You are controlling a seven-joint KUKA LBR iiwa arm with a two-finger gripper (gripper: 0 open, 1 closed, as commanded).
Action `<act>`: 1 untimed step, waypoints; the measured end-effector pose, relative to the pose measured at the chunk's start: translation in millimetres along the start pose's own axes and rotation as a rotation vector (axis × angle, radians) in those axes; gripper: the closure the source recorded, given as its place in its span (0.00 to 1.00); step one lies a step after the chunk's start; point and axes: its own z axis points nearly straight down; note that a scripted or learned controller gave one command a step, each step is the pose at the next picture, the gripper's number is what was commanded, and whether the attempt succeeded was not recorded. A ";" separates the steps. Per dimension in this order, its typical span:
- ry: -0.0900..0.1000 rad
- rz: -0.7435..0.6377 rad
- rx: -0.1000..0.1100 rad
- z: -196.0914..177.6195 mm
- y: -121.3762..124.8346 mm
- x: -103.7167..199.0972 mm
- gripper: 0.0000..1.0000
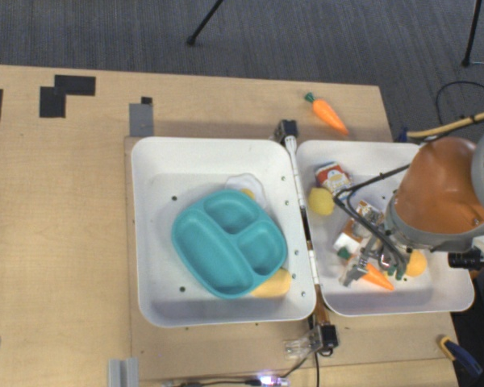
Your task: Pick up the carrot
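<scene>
An orange carrot [378, 279] lies on the floor of the right white bin [444, 303], near its front wall. My gripper [377, 269] hangs low right over it, open, with one fingertip [354, 277] at the carrot's left end and the other near its right end. The carrot looks to be resting on the bin floor, not lifted. A second carrot [329, 114] with a green top lies on the wooden bench behind the right bin, outside both bins.
The right bin also holds a yellow lemon-like fruit [322, 203], a red and white item [332, 176], a small orange and white piece [346, 244] and a yellow piece [417, 264]. The left bin [157, 216] holds a teal divided plate [230, 242] with a yellow item [273, 285] beside it.
</scene>
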 end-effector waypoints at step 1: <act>-0.012 0.252 -0.004 2.1 -4.5 -5.5 0.00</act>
